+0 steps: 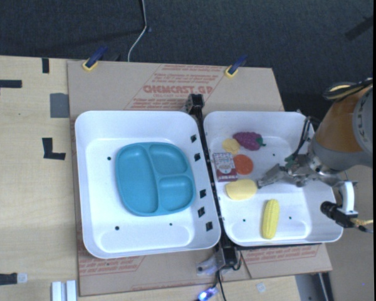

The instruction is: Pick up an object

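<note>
The right bin (288,121) holds several toy foods: a purple grape bunch (248,140), a small yellow piece (230,145), an orange-red round piece (243,164), a small printed carton (224,165), a pale yellow lemon-like piece (240,190) and a corn cob (271,218). My gripper (263,180) reaches in from the right, low over the bin, its tip just right of the pale yellow piece. Nothing shows between its fingers.
The left bin (94,130) holds a blue divided plate (155,178). Both bins rest on a cardboard sheet (169,83) on the wooden bench. The grey arm with its orange band (341,130) hangs over the right bin's right wall.
</note>
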`<state>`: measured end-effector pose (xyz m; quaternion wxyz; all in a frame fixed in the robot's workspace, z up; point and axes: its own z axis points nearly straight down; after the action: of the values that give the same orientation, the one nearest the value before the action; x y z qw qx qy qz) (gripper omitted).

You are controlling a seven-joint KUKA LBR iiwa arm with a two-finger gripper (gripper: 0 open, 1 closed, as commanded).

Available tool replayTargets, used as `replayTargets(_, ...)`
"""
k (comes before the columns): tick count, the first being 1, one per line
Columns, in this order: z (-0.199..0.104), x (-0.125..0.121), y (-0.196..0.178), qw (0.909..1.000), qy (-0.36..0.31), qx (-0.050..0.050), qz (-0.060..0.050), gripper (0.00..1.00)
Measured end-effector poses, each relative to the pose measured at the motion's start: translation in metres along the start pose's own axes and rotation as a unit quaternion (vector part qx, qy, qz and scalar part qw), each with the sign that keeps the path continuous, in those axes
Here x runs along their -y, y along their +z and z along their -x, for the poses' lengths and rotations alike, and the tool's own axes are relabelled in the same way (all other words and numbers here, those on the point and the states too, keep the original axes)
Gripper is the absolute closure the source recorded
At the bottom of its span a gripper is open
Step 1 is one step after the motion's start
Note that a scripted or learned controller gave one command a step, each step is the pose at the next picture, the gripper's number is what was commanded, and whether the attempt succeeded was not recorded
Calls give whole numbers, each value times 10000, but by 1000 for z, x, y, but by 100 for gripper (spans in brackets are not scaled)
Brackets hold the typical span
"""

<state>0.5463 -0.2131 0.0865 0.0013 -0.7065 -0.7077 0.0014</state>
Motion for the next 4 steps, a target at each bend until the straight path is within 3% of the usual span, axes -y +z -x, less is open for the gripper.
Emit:
replayTargets(1,0,-1,-12,10000,-1,3,2,100)
replayTargets(4,-3,-6,-155,10000,-2,6,30,100)
